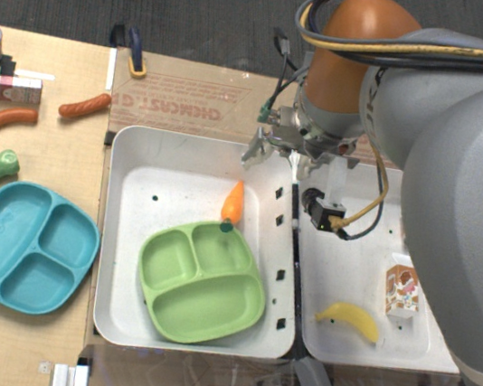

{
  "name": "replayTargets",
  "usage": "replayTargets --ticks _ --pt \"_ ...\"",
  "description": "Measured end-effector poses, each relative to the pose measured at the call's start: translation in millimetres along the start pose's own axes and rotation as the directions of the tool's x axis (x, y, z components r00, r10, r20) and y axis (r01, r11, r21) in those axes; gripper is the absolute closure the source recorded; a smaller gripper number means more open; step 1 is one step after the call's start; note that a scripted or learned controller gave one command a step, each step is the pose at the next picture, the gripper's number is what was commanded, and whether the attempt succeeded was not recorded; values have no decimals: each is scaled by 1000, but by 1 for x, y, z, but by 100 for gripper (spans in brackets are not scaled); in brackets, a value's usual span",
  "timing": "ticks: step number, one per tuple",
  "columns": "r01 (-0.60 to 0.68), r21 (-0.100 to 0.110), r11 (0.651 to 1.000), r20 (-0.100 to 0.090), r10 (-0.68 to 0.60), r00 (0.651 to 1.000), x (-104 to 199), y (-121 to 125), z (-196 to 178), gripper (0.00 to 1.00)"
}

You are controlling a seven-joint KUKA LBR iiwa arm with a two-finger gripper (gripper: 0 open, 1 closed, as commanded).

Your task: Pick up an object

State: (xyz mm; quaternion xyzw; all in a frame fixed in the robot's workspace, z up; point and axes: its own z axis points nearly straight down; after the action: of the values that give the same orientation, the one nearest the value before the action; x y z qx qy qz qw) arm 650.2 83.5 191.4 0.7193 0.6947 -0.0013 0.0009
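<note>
The gripper (278, 151) hangs over the back rim of the left bin (123, 214), close to the wall that divides it from the right bin (434, 357). Its fingers look spread apart with nothing between them, though at this slant that is a judgement.

The nearest thing to it is the carrot (233, 202), lying on the left bin's floor just forward of the gripper and slightly to its left in the camera view. The carrot's long axis runs roughly front to back, orange tip toward the gripper, green stub touching the back edge of the green divided plate (201, 283). A grasp would likely want the fingers closing across that axis after a short drop and a small shift forward.

Further off, in the right bin, lie a banana (349, 321) and a small carton (400, 290), well apart from the gripper.
</note>
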Motion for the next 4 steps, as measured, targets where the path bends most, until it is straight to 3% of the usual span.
replayTargets --ticks 1,2,3,4 --pt "-50 -16 999 -8 50 999 11 -22 48 0" --pt "34 0 999 -1 -34 999 5 0 0 0" --pt "-112 1 994 -2 112 994 73 -24 99 0" --pt "92 2 996 0 -92 996 1 -1 0 0"
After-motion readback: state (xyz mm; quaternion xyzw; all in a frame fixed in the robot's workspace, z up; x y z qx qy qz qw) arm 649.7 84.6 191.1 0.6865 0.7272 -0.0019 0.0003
